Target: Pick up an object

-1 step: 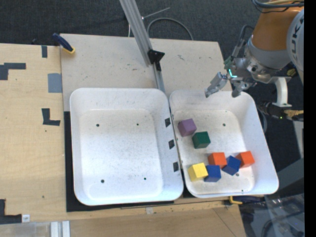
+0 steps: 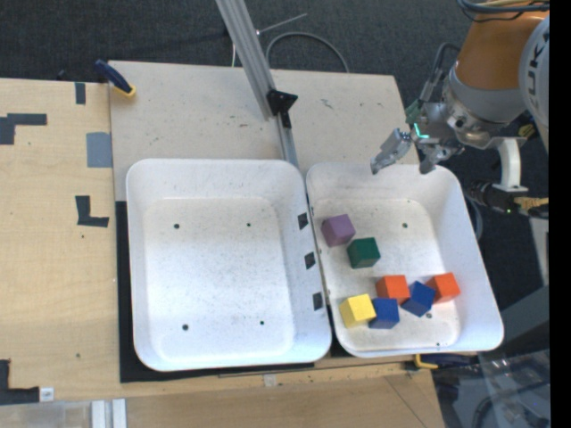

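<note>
**Gripper spread above the right bin's far edge, blocks below**

Pale wooden bench [image 2: 53,239] carries two shallow white bins side by side, with dark carpet beyond its far edge. In the camera view, the left bin [image 2: 143,266] sits near the bench's front edge. The right bin [image 2: 473,266] holds seven blocks. A purple block [image 2: 337,229] lies toward the bin's middle, close to its left wall, with a green block [image 2: 363,252] just beside it. Along the near wall sit a yellow block [image 2: 358,308] touching a blue block [image 2: 385,312], an orange block [image 2: 392,288], a second blue block [image 2: 417,298] and a second orange block [image 2: 444,286], all clustered. The gripper [image 2: 404,154] hangs over the right bin's far rim, its fingers [image 2: 385,160] parted with nothing between them, well apart from the blocks.
</note>
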